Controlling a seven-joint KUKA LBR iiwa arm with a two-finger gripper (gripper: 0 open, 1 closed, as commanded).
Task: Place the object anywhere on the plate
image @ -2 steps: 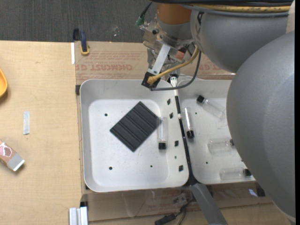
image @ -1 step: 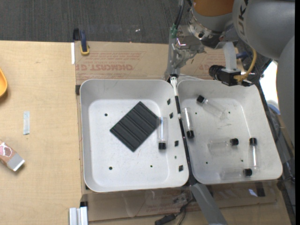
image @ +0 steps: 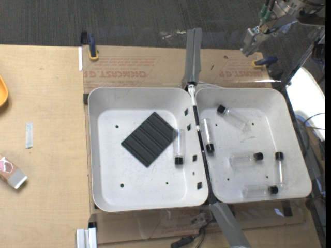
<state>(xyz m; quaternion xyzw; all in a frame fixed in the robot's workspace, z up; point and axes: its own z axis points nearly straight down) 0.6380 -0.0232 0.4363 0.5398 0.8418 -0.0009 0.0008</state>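
Dark carpet along the top, tan bench below, with a sheet of printed cardboard [image: 134, 68] tucked under two white bins. Up in the far right corner, well above and behind the right bin [image: 296, 138], hangs the claw [image: 253, 41], small and blurred against the carpet; cannot tell how far open it is, and nothing to be seen in it or touching it. Over in the left bin [image: 98, 149], a black ribbed plate [image: 149, 138] lying flat, turned diamond-wise, near the middle of the floor. Just beside its right corner, a clear vial [image: 179, 148] lying lengthwise with its black cap toward the near side; too close to say whether touching the plate or not. Bare white floor on the plate's left, near and far sides, with the bin's right wall close behind the vial. Across the right bin, several more black-capped vials [image: 208, 136], scattered and mostly apart, their clear bodies hard to pick out against the white. Between the bins, a grey metal bar [image: 194, 50] running away toward the carpet. At the left frame edge, an orange thing [image: 2, 94] cut off.
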